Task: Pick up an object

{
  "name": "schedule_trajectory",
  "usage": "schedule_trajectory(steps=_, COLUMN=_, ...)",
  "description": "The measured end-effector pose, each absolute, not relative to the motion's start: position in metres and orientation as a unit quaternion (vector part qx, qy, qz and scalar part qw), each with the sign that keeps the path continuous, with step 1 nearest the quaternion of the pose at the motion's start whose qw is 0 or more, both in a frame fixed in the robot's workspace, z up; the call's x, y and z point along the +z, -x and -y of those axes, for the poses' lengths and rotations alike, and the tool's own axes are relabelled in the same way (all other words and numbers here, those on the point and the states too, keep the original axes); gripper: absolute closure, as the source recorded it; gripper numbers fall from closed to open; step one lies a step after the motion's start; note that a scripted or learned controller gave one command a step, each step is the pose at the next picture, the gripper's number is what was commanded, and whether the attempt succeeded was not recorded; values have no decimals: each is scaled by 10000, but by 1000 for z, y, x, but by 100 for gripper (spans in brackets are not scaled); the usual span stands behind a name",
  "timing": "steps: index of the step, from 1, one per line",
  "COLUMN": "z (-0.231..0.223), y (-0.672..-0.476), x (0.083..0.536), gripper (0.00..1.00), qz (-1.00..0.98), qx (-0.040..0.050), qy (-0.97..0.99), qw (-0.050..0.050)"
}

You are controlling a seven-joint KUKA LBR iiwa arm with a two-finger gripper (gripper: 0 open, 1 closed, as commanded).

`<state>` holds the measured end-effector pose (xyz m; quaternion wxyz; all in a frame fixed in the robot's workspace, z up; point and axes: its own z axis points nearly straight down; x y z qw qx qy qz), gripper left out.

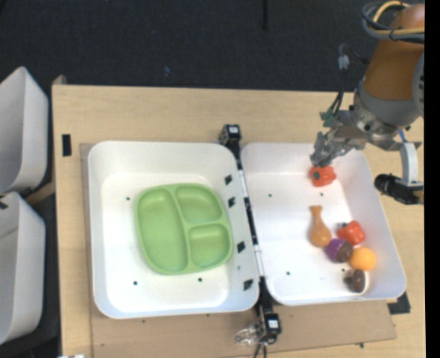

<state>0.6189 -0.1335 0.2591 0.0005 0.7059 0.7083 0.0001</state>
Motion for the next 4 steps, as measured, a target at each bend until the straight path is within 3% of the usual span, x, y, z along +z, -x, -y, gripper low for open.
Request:
schedule_trajectory(steps=2, z=27, y=-615, x=251, gripper=100, qz=-7082, qx=-4, qy=-7060, qw=-1)
schedule_trajectory(steps=3, z=-25, y=-625, x=247, gripper=100, qz=-7081, qx=3, qy=-7061, qw=10)
schedule_trajectory(steps=4, z=-85, y=-616, x=238, gripper=100, qz=-7094, qx=-2, qy=-7048, qw=-5)
